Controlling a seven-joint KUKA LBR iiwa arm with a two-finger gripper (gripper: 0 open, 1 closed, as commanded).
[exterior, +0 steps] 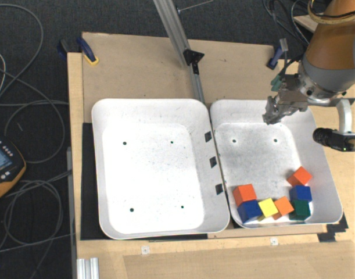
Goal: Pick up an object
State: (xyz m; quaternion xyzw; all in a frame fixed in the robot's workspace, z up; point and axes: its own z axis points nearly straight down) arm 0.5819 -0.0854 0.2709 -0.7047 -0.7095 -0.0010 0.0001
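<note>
**Blocks Wait at the Near Rim, Pincer Far From Them**

Closest to the lens, along the front wall of the right bin (334,205), sits a tight cluster of small blocks: an orange block (244,193) at the left end, a blue block (249,210) just in front of it, a yellow block (268,207) touching that, a second orange block (283,206) beside the yellow one, then a dark blue block (301,193) over a green block (301,210), with a third orange block (301,176) a little behind and apart from the rest.

From the pincer (271,117) outward: it hangs over the far corner of the same bin, near the back wall, on the end of the grey and orange arm (331,45) coming in from the right. Its tip is small and dark against the white floor, and I cannot tell how its parts stand. Nothing visible lies beneath it; the bin floor there is bare. The blocks are well apart from it, at the opposite end of the bin. Beyond, the left bin (101,156) lies alongside, and both rest on the wooden bench (136,57).

As for progress, I judge the pick as not yet made: every block rests on the bin floor. What remains is nearly everything — travel toward the near cluster, descend on one block, grip and lift. The crowding there may make a clean grip awkward; the lone orange block behind looks the easier target.
</note>
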